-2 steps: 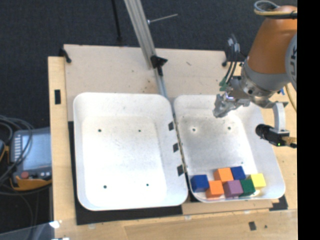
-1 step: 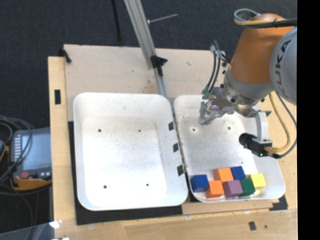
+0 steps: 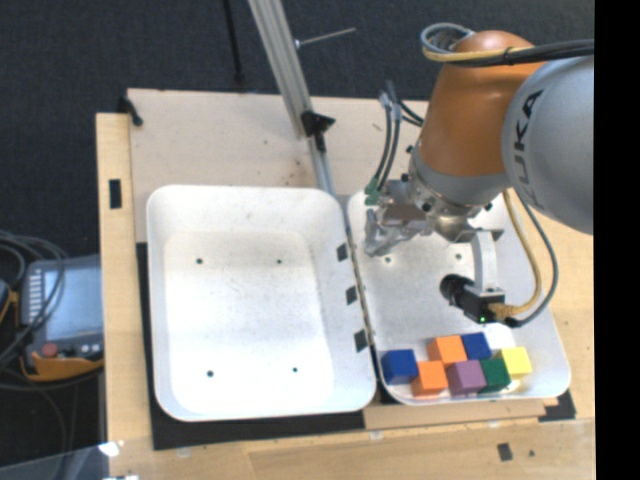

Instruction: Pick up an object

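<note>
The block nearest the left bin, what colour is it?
Blue: the block shows plainly in the camera view.

what we cannot make out from above

the arm (image 3: 520, 118) runs off the right edge and covers the far end of the right bin (image 3: 545, 383). the tool (image 3: 382, 236) is a blur under the wrist; we cannot tell how its fingers stand. among the blocks, a white one (image 3: 499, 336) is half hidden behind the blue block (image 3: 476, 346). a device (image 3: 60, 313) is cut by the left edge.
</note>
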